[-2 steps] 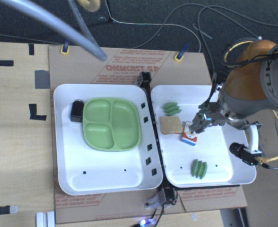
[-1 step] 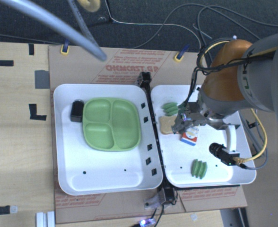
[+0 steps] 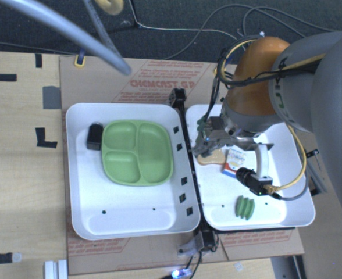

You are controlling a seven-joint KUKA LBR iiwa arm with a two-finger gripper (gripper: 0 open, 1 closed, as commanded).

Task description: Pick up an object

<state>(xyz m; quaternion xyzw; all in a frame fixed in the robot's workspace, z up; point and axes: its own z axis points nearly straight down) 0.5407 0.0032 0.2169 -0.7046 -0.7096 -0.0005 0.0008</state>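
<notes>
Arm's claw (image 3: 209,144) is low at left edge of the right bin (image 3: 299,214), over a tan flat item (image 3: 214,157) w/ green pea pod (image 3: 245,207) nearby; can't tell its grip state, so nothing visibly lifted yet.

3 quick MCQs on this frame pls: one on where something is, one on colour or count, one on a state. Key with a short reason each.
1. The divided plate lies in:
A. the left bin
B. the right bin
C. on the cardboard outside the bins

2. The small thing near the right bin's front edge is:
A. red
B. green
C. blue

3. The plate's compartments look:
A. bare
B. full of food
C. covered by a lid

Key:
1 A, it sits in the left bin beside a small black block.
2 B, it is green against the white floor of the right bin.
3 A, all three sections show plain green.
</notes>
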